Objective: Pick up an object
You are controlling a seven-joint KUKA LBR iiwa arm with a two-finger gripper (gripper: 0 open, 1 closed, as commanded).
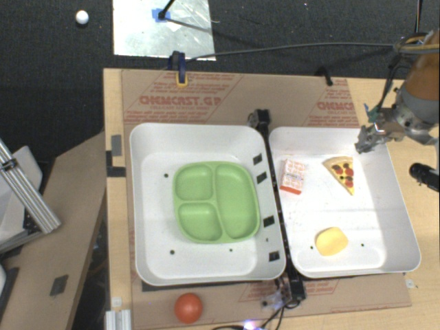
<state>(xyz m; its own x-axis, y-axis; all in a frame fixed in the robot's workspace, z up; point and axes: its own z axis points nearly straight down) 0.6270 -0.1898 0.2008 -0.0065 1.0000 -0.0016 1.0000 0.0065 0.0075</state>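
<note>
The hand point(365, 141) hangs over the right bin's point(399, 205) far edge, just beside the pizza slice point(342, 172); I cannot tell its state.

Arm point(421, 98) cut off by the right edge, only its wrist section visible; gripper point(364, 141) small and blurred against the right bin's point(399, 205) far rim. Print on the small carton point(293, 176) too small to read. Red ball point(188, 307) on the counter point(227, 304) near the lower edge
</note>
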